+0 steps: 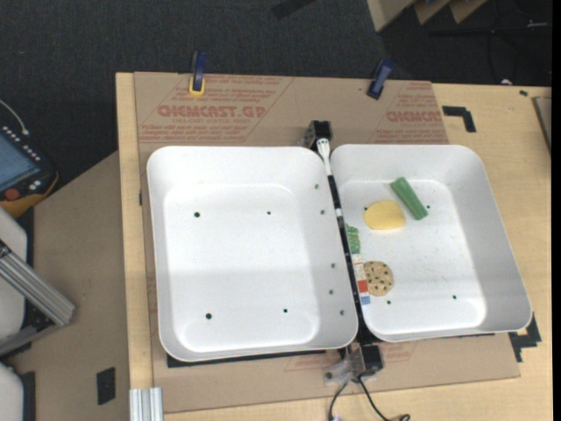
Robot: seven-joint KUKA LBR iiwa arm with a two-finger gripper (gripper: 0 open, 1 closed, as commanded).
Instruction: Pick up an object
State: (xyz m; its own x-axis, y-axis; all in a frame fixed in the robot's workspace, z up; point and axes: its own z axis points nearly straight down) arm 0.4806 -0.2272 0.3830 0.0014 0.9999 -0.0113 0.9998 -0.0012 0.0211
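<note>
looking down on the bench now, two white bins side by side on a brown cardboard sheet (289,103) with red lettering. the left bin (175,261) has four small dark dots on its floor. the right bin (491,261) is where the objects lie, all in its left half.

up near the back, a green block (408,198) lies at a slant, its lower end just beside a yellow rounded piece (385,216); whether the two touch is hard to tell. nearer the front, well apart from those two, sits a round tan disc with dark specks (378,277). against the bin's left wall there's a small green item (352,239), and further down that wall a little red, white and blue scrap (364,289), just beside the disc.

a yellow and blue clamp (198,75) grips the cardboard's back edge on the left, a blue clamp (380,77) on the right. a black clip (319,133) sits where the bins meet at the back, and a cable (359,384) trails off at the front.

as for the jaws, i cannot tell how they stand.
</note>
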